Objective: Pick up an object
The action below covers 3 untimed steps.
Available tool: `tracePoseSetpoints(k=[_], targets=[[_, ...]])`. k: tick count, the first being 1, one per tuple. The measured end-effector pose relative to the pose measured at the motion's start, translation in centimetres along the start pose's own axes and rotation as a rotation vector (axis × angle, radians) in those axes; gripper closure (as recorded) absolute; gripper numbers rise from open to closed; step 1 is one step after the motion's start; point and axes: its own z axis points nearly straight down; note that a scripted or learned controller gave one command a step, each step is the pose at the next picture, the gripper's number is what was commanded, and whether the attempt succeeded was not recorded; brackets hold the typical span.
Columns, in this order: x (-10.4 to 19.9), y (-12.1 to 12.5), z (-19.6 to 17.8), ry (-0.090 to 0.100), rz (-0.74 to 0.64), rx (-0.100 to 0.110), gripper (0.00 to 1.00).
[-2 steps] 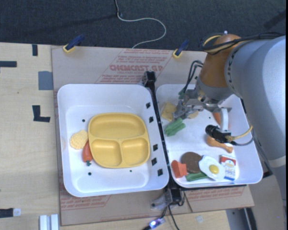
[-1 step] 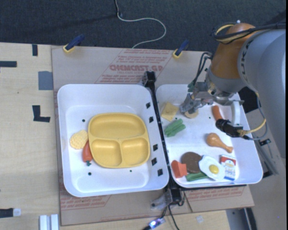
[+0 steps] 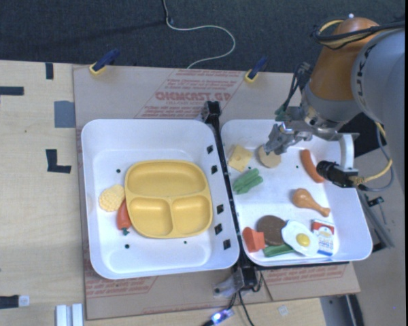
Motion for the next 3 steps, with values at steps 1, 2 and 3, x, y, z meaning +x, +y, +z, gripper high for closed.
tracePoseSetpoints(k=[1, 2, 3], targets=[[0.1, 0.1, -3.3, 0.0, 0.0, 0.0, 1.0], [3.1, -3.7, -2.2, 0.0, -0.001, 0.006, 1.0], [6.4, -8.7, -2.2, 0.0, -0.001, 0.007, 1.0]])
